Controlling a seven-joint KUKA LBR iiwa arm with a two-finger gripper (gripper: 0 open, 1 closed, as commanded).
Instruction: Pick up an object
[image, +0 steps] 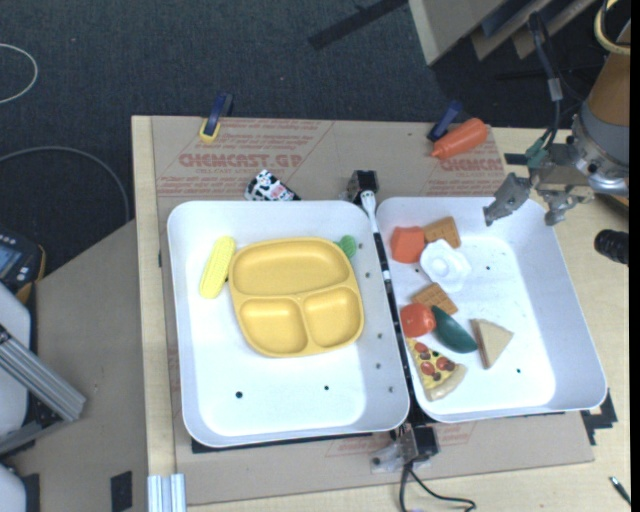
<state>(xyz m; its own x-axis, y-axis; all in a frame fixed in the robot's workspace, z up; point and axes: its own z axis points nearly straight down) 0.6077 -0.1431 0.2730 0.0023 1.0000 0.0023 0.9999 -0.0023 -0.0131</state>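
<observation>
Tool (530, 200) hangs with its two fingers spread and nothing between them, over the upper right corner of the right bin (560, 290). Your targets lie down and to its left: nearest the white piece (445, 265), farthest the pizza slice (437, 367)

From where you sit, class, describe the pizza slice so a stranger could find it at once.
Start at the right bin, the one crowded with toy food. Go to its near left corner, where the pizza slice lies flat below a red tomato. It is the only yellow wedge dotted with red and green toppings.
</observation>
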